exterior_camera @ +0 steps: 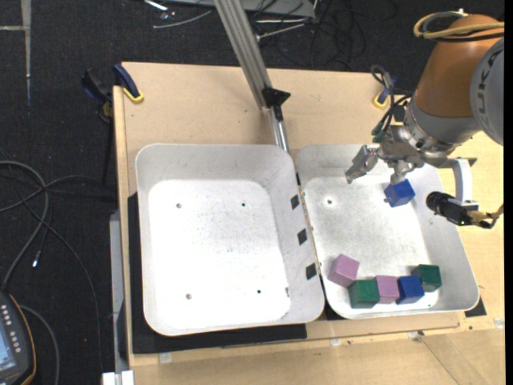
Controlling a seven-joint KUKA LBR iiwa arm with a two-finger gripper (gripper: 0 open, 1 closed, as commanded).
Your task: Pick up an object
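Gripper (390,169): upper right of frame, over right bin (449,251); fingers apart.
Blue block (398,192): just below fingertips; whether gripped or touched, cannot tell.
Other blocks: purple (344,269), green (363,292), purple (388,288), blue (409,288), green (429,276); clustered along bin's lower edge.

White bins (160,215); blue block (399,192); purple block (345,269); green block (363,293); orange-banded grey arm (457,70).
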